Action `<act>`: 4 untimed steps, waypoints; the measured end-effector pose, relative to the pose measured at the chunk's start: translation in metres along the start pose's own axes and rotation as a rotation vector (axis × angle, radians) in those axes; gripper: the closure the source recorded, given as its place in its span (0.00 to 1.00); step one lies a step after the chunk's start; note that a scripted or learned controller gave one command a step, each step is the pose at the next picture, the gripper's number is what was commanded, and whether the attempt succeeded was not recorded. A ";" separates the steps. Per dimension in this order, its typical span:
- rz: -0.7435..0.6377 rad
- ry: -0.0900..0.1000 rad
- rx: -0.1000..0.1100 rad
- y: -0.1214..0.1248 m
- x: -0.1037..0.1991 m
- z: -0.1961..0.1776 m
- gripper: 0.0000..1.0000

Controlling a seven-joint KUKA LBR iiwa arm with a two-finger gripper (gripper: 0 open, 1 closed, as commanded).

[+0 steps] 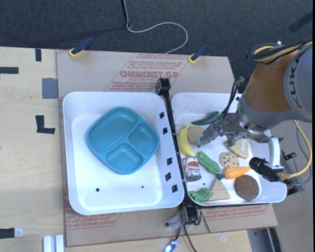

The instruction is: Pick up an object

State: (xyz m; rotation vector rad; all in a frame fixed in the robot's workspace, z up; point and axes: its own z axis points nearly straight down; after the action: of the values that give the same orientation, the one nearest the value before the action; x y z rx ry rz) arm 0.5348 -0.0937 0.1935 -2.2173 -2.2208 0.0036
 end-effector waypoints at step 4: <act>0.000 -0.001 -0.008 -0.051 0.086 -0.088 1.00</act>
State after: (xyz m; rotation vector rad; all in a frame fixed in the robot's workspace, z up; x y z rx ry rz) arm 0.4839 -0.0076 0.2815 -2.2218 -2.2250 -0.0041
